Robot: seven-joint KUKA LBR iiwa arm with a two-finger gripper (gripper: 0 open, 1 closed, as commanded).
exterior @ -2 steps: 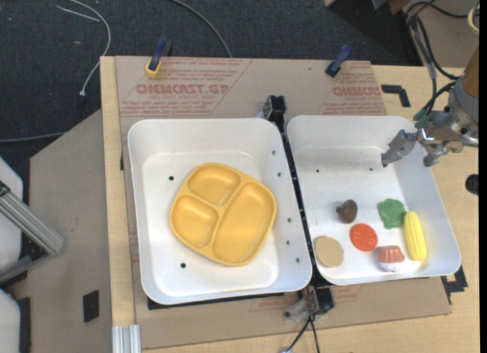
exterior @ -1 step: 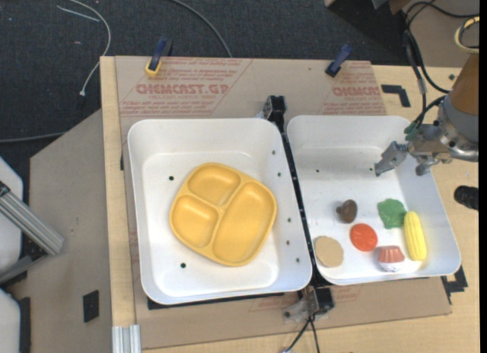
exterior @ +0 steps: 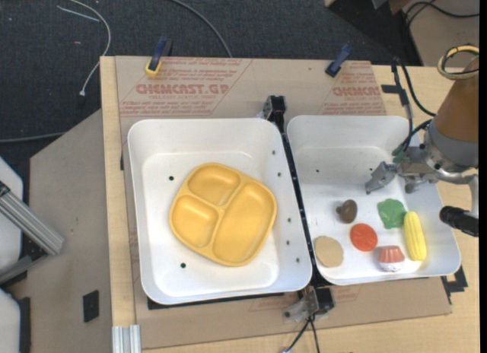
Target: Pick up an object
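The right bin (exterior: pixel 335 142) holds several small toy foods near its front. There is a brown lump (exterior: pixel 347 210), a red tomato (exterior: pixel 364 237), a green piece (exterior: pixel 392 213), a yellow corn cob (exterior: pixel 415 236), a tan round cookie (exterior: pixel 329 251) and a red-and-white cupcake (exterior: pixel 390 257). My gripper (exterior: pixel 395 179) hangs over the right bin's right half, just behind the green piece and above it. Its fingers are spread open with nothing between them. The grey arm with its orange band (exterior: pixel 461 112) comes in from the right.
The left bin (exterior: pixel 152 154) carries a yellow divided plate (exterior: pixel 223 213). Black clamps sit on the seam between the bins at the back (exterior: pixel 275 106) and the front (exterior: pixel 316 298). Two blue clips (exterior: pixel 157 55) (exterior: pixel 339 59) hold the cardboard base. Cables run along the right.
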